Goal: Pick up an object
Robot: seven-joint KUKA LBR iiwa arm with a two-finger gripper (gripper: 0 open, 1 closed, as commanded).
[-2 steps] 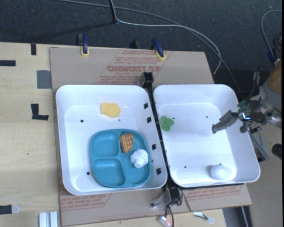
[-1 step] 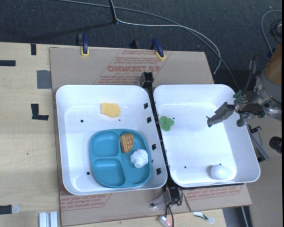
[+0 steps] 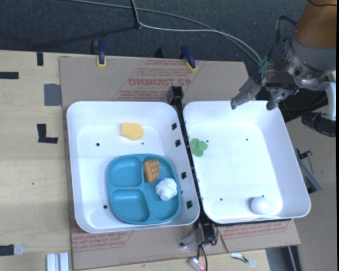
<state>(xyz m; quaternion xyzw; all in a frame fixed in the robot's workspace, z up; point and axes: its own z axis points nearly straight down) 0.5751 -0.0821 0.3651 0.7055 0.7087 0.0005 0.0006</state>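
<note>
We see the end effector (image 3: 253, 101) poised over the far rim of the right bin (image 3: 288, 151), its two fingers spread apart and gripping nothing. By our reading the task has barely begun: nothing is lifted, and every candidate lies untouched. A small green piece (image 3: 199, 147) sits by the right bin's left wall, and a white ball (image 3: 263, 205) rests near its front edge, well apart from the arm. In the left bin (image 3: 82, 151), a blue divided tray (image 3: 130, 199) carries a brown waffle-like piece (image 3: 151, 170) and a white lump (image 3: 166, 189); a yellow piece (image 3: 131, 131) lies behind it. Both bins rest on cardboard (image 3: 152, 81) over a pale wooden counter (image 3: 17, 168), dark carpet (image 3: 56, 21) and a cable (image 3: 203, 30) beyond.
</note>
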